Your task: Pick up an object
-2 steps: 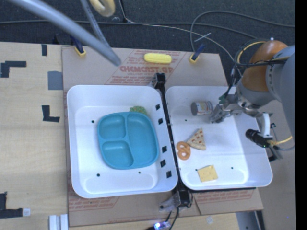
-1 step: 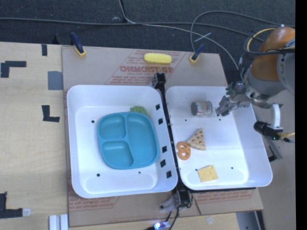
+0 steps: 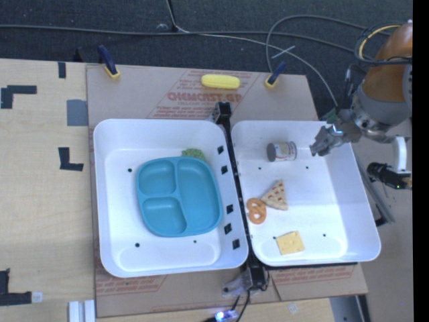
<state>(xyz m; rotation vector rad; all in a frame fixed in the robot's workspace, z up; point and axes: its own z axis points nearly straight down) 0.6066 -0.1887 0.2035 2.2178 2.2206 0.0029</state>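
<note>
- The gripper (image 3: 324, 143) hangs over the upper right part of the right bin (image 3: 348, 200), at the end of the grey arm (image 3: 382, 92) with its orange band.
- Whether it is released or clenched cannot be told: it is small and dark from this angle. Nothing is seen in its grasp.
- A small can (image 3: 282, 151) lies on its side just left of the gripper, apart from it.
- Lower in the same bin lie a toy pizza slice (image 3: 275, 196), a pretzel (image 3: 256, 210) touching its left edge, and a yellow cheese-like square (image 3: 289, 243) near the front.
- The left bin (image 3: 110, 200) holds a blue divided plate (image 3: 179, 197), with something green (image 3: 194, 153) at its upper edge.
- On the cardboard-covered tabletop (image 3: 154, 96) behind the bins lies a yellow banana-like object (image 3: 220, 81).
</note>
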